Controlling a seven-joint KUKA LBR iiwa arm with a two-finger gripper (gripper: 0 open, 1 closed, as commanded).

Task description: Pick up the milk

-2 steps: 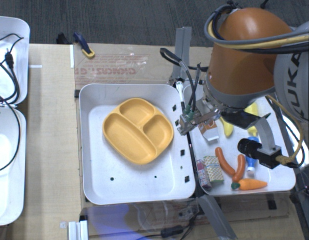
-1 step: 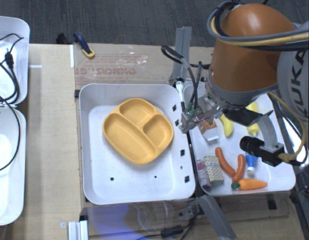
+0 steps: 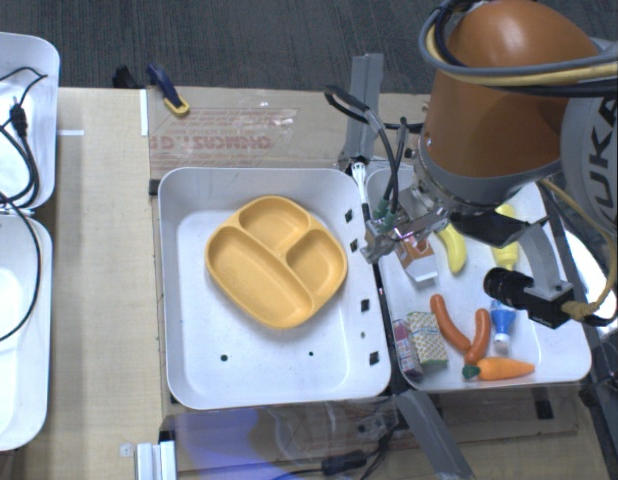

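At right of centre, the gripper (image 3: 401, 236) is hanging over the right bin (image 3: 549, 363), just above the milk (image 3: 420, 260) carton; whether its pincer is wide or narrow cannot be told.

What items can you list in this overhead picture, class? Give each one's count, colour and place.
shallow plastic bins: two, white, side by side
three-compartment plastic plate: one, yellow-orange, left bin
small milk carton: one, brown and white, right bin under the gripper
toy bananas: two, yellow, right bin
toy sausages: two, red-orange, right bin
toy carrot: one, orange, right bin's near edge
patterned box: one, greenish, right bin
gripper: one, grey, over the milk carton
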